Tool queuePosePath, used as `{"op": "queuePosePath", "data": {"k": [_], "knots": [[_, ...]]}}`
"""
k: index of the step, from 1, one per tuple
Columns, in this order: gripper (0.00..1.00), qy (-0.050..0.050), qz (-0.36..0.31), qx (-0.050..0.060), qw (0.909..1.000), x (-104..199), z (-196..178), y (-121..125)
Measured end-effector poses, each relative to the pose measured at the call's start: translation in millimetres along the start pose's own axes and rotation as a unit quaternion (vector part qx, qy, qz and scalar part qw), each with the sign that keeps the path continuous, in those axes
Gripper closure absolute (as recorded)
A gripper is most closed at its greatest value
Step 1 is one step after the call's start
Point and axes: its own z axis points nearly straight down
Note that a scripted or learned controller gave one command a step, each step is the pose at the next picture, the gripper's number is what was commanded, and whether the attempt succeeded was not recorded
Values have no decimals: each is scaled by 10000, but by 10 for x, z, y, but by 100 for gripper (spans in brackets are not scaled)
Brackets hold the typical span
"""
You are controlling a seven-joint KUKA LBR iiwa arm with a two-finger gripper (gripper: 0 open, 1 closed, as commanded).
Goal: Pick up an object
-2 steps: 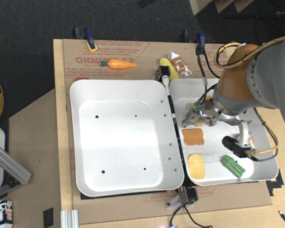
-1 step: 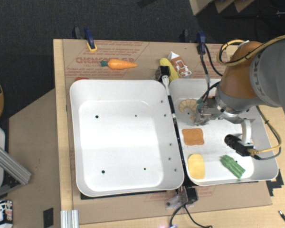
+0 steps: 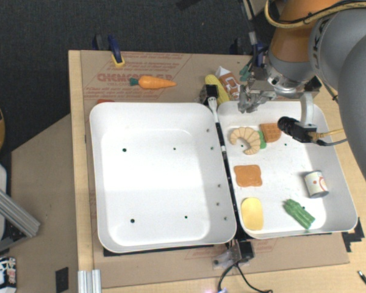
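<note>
Gripper (image 3: 249, 104) hangs at the upper middle-right of the frame, over the top left corner of the right bin (image 3: 280, 163), with the grey arm and its orange band rising behind it toward the upper right. Whether it is open or closed cannot be told from this angle, and nothing is seen held in it.

Just below the gripper, apart from it, a pale croissant (image 3: 246, 138) lies in the upper part of that bin, with a tan square cracker (image 3: 269, 132) just beside it on the right. Lower down sits an orange slab (image 3: 248, 176), and below that a yellow oval piece (image 3: 252, 213) near the bin's bottom edge. A green ridged piece (image 3: 299, 214) lies at the lower right, tilted, and a small white can (image 3: 316, 184) rests on its side near the right wall.

The left bin (image 3: 152, 182) fills the middle of the frame. Above it, on the brown cardboard (image 3: 183, 66), lies a carrot (image 3: 154, 82), and a yellow item (image 3: 215, 83) sits beside a brown packet (image 3: 230, 84) near the bins' top edges
</note>
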Motion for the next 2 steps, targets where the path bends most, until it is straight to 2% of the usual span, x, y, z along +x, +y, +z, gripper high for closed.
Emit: {"op": "queuePosePath", "data": {"k": [1, 2], "knots": [[100, -3, 22, -12, 10000, 141, -1715, -158], [100, 7, 14, 58, 10000, 703, -2428, -739]]}}
